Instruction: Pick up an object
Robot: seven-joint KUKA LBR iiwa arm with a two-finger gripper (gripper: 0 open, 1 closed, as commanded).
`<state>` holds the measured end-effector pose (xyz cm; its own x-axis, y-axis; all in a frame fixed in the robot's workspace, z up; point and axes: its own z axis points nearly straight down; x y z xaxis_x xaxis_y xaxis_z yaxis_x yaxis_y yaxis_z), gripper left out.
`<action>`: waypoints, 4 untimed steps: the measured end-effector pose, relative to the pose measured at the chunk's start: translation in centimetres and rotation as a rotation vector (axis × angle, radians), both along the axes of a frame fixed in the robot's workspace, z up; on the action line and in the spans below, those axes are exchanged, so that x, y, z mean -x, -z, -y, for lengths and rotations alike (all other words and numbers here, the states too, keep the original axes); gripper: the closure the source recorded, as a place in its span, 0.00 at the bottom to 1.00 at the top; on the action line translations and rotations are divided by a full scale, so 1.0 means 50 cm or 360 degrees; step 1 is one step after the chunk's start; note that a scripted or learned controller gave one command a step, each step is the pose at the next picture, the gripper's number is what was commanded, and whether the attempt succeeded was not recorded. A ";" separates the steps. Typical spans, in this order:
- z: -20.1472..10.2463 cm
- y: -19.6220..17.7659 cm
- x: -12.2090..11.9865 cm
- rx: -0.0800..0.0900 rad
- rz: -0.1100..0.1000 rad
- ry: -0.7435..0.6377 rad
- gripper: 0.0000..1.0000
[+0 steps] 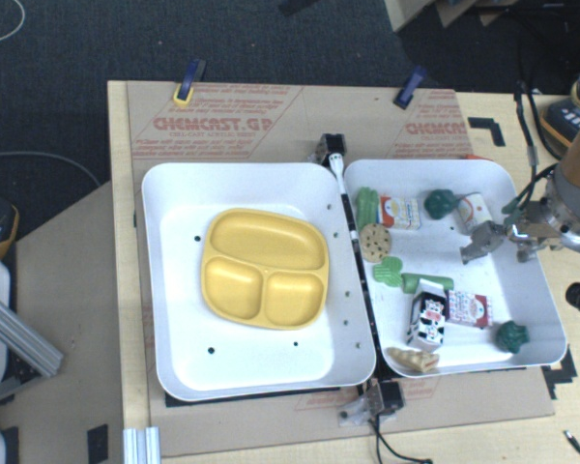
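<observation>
Our pincer [485, 242] hangs over the right bin [536, 288], near its right wall and toward the far side, angled in from the arm [570, 187]. Whether it is apart or together we cannot tell. We judge it is poised there to choose a target.

The nearest candidates are a small white-and-red block [472, 207] just beyond it toward the far edge and a dark green ball [439, 202] beside that. Toward the near edge lie a red-and-white packet [469, 309], a black-and-white cow figure [428, 319] and another green ball [510, 335] in the near right corner. Along the left wall sit a green cylinder [367, 206], a spotted cookie [373, 243] and a green piece [389, 272].

The left bin [169, 288] carries a yellow divided plate [265, 267], centred.
</observation>
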<state>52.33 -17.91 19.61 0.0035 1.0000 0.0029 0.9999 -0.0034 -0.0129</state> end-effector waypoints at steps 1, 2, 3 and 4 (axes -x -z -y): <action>0.000 -0.013 -0.006 0.0005 0.0021 -0.0005 0.00; -0.009 0.111 0.005 -0.0001 0.0008 -0.0005 0.00; -0.011 0.213 0.003 0.0001 0.0020 -0.0003 0.00; -0.009 0.185 0.000 0.0007 0.0031 -0.0004 1.00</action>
<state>52.33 -17.47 10.38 0.0007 1.0000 -0.0011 1.0000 -0.0007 0.0069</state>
